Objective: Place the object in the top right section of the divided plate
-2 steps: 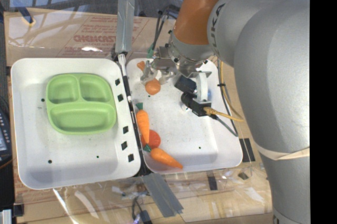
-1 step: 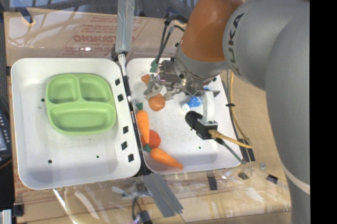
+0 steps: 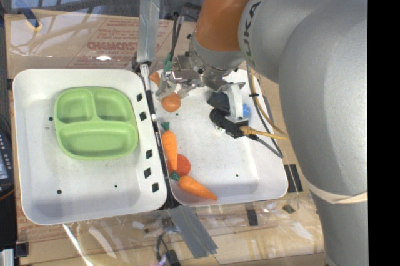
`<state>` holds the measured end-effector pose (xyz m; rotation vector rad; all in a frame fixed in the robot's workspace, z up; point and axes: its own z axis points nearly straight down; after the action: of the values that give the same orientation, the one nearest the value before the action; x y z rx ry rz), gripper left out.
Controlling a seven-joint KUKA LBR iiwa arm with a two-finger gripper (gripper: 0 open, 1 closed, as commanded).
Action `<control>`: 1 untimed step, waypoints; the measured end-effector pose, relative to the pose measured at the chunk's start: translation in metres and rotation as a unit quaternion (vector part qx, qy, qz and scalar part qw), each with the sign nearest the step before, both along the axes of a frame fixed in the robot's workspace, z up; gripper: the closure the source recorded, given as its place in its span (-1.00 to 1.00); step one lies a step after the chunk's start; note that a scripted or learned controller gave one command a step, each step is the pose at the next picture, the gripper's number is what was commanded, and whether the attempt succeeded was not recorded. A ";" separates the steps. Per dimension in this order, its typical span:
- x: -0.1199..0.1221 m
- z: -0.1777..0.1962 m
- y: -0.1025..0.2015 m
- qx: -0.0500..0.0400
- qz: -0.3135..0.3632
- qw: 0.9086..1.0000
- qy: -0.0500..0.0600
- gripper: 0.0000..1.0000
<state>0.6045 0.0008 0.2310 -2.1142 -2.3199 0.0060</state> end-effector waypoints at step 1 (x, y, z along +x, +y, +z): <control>0.046 -0.041 0.061 0.000 0.121 0.993 -0.001 1.00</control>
<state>0.6508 0.0617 0.1897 -1.8181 -2.5607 0.0033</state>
